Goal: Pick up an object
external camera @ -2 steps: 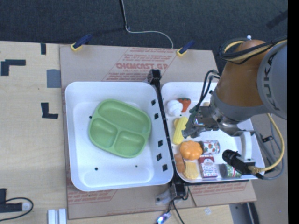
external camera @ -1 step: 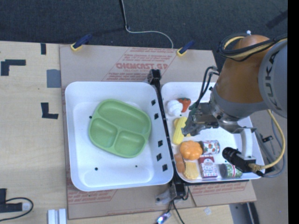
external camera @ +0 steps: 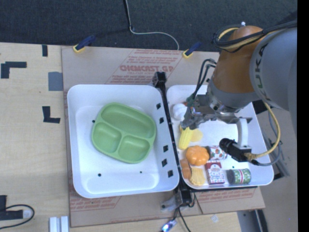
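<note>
My gripper [external camera: 189, 122] hangs over the left part of the right bin [external camera: 258, 129], just above a yellow corn cob [external camera: 185, 138]. A white round object [external camera: 178, 111] lies right beside it to the upper left. Below the corn sit an orange fruit [external camera: 197, 154], a carrot-like orange piece [external camera: 184, 167], a yellow wedge [external camera: 198, 176], a red-and-white box [external camera: 215, 173] and a dark green can [external camera: 238, 176]. The wrist hides what is between the fingers.
The left bin [external camera: 82, 129] holds a green divided plate [external camera: 124, 132]. A black divider [external camera: 166, 124] with clips runs between the bins. A black cable part [external camera: 232, 150] of the arm hangs over the right bin. Cardboard lies beneath both bins.
</note>
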Robot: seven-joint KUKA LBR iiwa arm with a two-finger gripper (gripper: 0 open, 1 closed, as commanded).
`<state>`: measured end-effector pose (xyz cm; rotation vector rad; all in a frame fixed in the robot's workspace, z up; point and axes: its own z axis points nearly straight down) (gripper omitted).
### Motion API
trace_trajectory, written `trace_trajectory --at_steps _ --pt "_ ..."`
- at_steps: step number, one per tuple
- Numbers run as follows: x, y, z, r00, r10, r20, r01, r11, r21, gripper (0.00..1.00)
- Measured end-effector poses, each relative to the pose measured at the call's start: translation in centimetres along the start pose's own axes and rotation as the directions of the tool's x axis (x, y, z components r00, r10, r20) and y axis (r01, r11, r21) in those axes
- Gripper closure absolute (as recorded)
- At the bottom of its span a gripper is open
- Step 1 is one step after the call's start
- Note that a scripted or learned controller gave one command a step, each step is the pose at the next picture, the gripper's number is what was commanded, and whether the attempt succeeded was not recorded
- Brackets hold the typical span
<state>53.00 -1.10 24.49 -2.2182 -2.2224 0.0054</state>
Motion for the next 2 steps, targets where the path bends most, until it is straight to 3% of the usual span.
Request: trace_trajectory --at_steps 1,2 --pt "2.4 0.8 2.3 1.0 -0.001 -0.001 0.001 1.0 0.002 1.0" --pt "1.2 -4.5 -10.0 1.0 0.001 -0.001 -0.001 1.0 -0.011 1.0"
